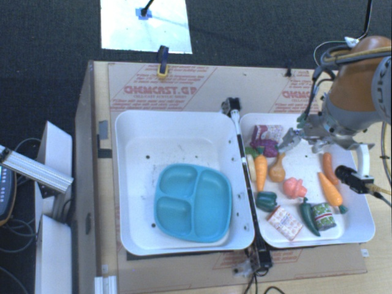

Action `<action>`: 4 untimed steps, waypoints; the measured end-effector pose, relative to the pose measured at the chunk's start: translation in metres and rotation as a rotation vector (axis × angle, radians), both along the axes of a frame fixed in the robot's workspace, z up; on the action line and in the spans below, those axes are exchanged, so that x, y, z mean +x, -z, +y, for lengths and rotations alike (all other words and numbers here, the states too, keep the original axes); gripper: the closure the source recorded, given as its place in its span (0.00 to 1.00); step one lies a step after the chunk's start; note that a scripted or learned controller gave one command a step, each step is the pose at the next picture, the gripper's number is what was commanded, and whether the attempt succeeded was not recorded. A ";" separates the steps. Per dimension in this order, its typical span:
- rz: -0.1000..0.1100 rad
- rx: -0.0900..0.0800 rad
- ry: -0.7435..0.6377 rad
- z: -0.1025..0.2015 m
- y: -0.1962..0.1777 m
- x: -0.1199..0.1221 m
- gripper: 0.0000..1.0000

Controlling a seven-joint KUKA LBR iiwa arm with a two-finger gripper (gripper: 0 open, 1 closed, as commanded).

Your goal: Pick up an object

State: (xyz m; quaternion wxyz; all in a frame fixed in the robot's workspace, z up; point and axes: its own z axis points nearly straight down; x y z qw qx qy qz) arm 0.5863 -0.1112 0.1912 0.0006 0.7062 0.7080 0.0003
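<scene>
Camera view: carrot [261, 171] long axis upright, tip toward bottom

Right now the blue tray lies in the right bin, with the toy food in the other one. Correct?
Not quite. The camera view shows the blue tray in the left bin; the toy food fills the right bin.

Arm [358, 84] enters from the right, orange band uppermost, wrist angled down and leftward. Gripper [293, 138] hangs low, its tip pointing left.
</scene>
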 end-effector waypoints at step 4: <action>0.000 0.000 0.001 0.055 -0.034 0.008 1.00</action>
